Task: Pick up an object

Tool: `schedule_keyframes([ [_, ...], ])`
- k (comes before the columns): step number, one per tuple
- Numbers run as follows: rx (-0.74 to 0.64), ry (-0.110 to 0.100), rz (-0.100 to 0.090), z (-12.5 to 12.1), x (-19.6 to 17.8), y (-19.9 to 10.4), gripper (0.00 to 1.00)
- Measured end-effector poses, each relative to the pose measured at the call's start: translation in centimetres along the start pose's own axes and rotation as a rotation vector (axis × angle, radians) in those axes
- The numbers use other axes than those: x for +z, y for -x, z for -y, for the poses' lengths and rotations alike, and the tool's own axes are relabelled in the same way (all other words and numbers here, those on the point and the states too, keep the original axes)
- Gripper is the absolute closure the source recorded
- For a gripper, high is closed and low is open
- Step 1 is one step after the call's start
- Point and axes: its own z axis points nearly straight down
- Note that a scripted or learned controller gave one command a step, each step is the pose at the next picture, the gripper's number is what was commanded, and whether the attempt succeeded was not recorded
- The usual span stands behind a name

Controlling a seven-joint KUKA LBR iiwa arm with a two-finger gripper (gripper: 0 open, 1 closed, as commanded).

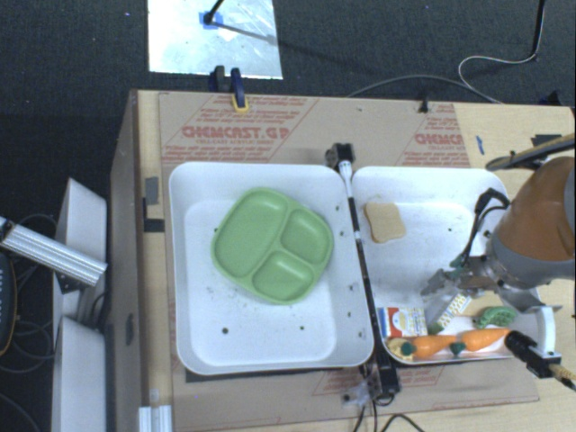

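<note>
In the right bin (423,196) a tan slice of toy bread (385,221) lies near the back left corner. Along the front wall lie an orange carrot (454,341), a small green piece (493,315) and a white-and-red packet (402,320). My gripper (447,288) hangs low over the front right part of this bin, just above the carrot and beside a pale yellowish item (453,310). The grey wrist and orange band (540,219) rise behind it on the right and hide part of the bin.
The left bin (193,268) holds a green divided plate (273,245). A dividing wall (355,241) runs between the two bins. Cardboard (297,124) covers the bench behind them.
</note>
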Motion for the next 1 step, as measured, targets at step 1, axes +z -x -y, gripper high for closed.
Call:
schedule_keyframes([
  [1, -0.003, 0.006, 0.001, -0.19, 2.82, -5.78, 0.00],
])
